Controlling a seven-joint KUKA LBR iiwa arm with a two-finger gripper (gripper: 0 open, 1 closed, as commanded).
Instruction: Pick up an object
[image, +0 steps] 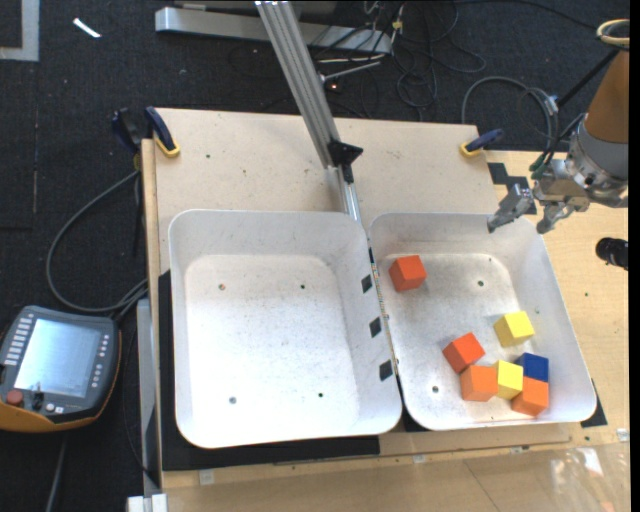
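Note:
The right bin (530, 262) holds several small cubes. An orange cube (407, 272) lies alone near its upper left. A yellow cube (515, 327) sits at the right side. Toward the front right corner a cluster gathers: an orange cube (463, 352), another orange one (480, 382), a yellow cube (510, 376), a blue cube (533, 365) and an orange cube (531, 396). My gripper (526, 212) hangs open above the bin's far right rim, with nothing between its fingers.
The left bin (190, 300) stands beside the right one. A slanted metal pole (305, 85) runs down to the bins' shared edge. Clamps (160, 130) sit at the board's back corners. A teach pendant (55, 365) lies left of the bench.

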